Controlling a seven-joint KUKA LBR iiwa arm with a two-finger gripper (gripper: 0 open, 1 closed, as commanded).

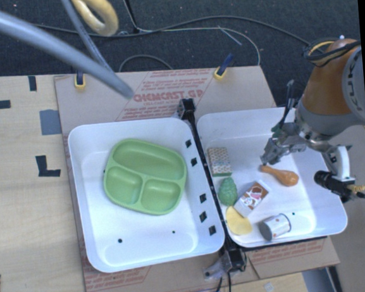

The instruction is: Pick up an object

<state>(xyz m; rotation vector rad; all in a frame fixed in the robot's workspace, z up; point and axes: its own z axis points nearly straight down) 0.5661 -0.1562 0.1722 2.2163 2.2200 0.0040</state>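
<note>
The right bin (244,125) holds several small objects. An orange drumstick-shaped piece (281,174) lies right of centre, and my gripper (273,156) hangs just above its left end, apparently not holding it. Lower left of that lie a white and red carton (252,197), a green lumpy item (227,191), a yellow piece (237,222) and a silver can (275,227) on its side. A speckled tan block (219,160) sits near the divider.
The left bin (87,182) holds a green divided plate (146,176). A black divider (199,172) runs between the bins. The arm's orange band (326,79) hangs over the right bin's far right corner. A grey pole (53,42) crosses the top left.
</note>
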